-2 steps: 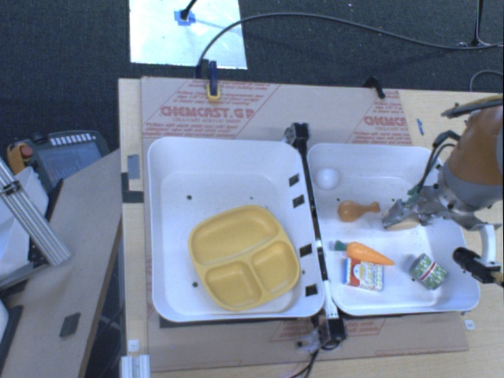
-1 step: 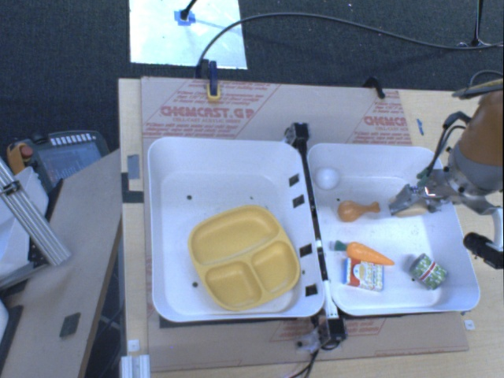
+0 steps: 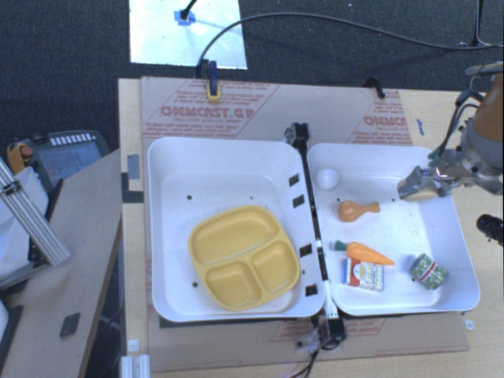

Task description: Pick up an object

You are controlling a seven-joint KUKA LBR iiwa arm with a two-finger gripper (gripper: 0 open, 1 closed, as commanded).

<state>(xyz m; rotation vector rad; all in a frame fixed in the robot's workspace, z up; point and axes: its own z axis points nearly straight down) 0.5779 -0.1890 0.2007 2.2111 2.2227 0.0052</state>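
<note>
Hovering over the right bin's (image 3: 453,211) far corner, the tool (image 3: 415,184) sits above the drumstick (image 3: 358,209) — whether clenched or released cannot be told.

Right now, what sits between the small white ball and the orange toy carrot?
From the camera view, a tan toy drumstick lies between the white ball and the carrot.

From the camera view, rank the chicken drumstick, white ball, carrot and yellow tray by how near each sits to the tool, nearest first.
Measured from the tool:
1. Chicken drumstick, just left of it in the right bin.
2. White ball, by the divider.
3. Carrot, toward the front; close to the ball's ranking.
4. Yellow tray, in the left bin.
</note>
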